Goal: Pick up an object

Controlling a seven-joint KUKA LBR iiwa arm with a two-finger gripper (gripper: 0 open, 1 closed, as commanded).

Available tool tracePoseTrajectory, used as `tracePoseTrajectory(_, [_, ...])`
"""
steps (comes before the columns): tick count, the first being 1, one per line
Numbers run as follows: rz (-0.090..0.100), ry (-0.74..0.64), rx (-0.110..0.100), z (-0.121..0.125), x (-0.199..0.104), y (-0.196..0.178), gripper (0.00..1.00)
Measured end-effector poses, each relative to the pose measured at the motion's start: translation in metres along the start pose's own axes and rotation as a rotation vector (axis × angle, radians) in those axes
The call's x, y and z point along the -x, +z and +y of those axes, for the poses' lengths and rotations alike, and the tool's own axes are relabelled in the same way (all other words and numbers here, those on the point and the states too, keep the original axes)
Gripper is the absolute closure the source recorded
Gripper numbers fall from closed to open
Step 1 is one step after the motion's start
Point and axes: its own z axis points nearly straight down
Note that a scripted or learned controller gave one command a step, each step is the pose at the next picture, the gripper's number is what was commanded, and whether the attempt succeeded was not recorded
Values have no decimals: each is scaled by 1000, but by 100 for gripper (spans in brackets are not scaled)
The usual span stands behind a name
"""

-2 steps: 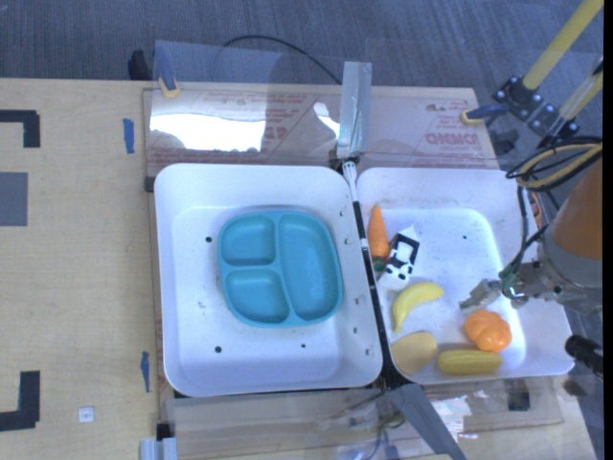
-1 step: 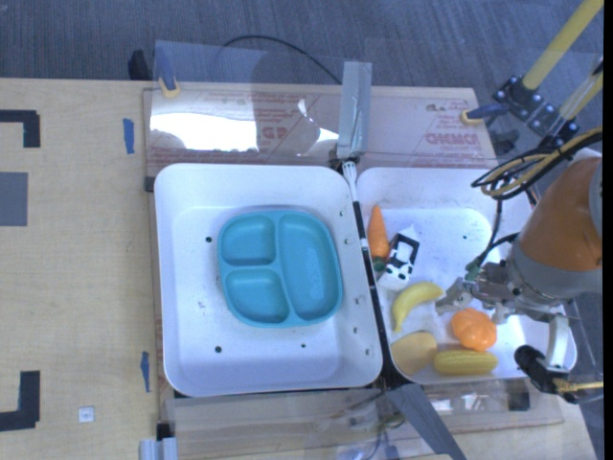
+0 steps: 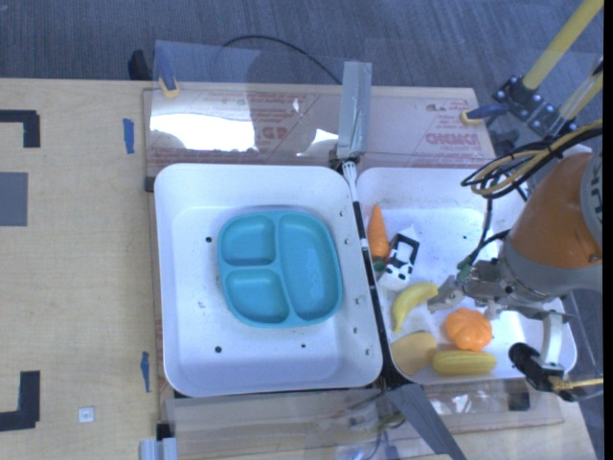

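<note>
In the right white bin (image 3: 431, 204) you have a small cluster of toy foods. The rounded orange fruit with a lumpy, ribbed skin (image 3: 468, 329) sits near the bin's front, just under the arm's wrist. Touching its lower edge lies a yellow oblong piece, like a corn cob or squash (image 3: 464, 361). To its left is a pale yellow rounded piece (image 3: 413, 349), and above that a curved yellow banana (image 3: 412, 301). Further back, along the divider between the bins, an orange carrot-shaped piece (image 3: 378, 232) lies lengthwise, with a small black-and-white block (image 3: 400, 257) just beside it.

The hand (image 3: 466, 295) hangs right above the orange fruit, with grey metal parts reaching toward the banana. You cannot tell from this angle whether it is released or clenched, and nothing can be seen gripped in it.

The left white bin (image 3: 187, 257) holds a turquoise plastic plate with three compartments (image 3: 280, 266), lying flat near its middle.

Both bins rest on a light wooden bench (image 3: 72, 257) marked with black corner brackets and bits of blue tape. A clear plastic sheet (image 3: 239, 113) stands behind the bins, a black cable loops over it, and blue-grey carpet (image 3: 287, 12) runs beyond.
</note>
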Motion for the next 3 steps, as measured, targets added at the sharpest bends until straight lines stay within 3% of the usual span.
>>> tracePoseTrajectory(1, [1,-137,4,4,51,23,0])
tracePoseTrajectory(2, [-2,-136,11,6,52,13,100])
tracePoseTrajectory(3, [-2,-206,14,49,-5,-88,100])
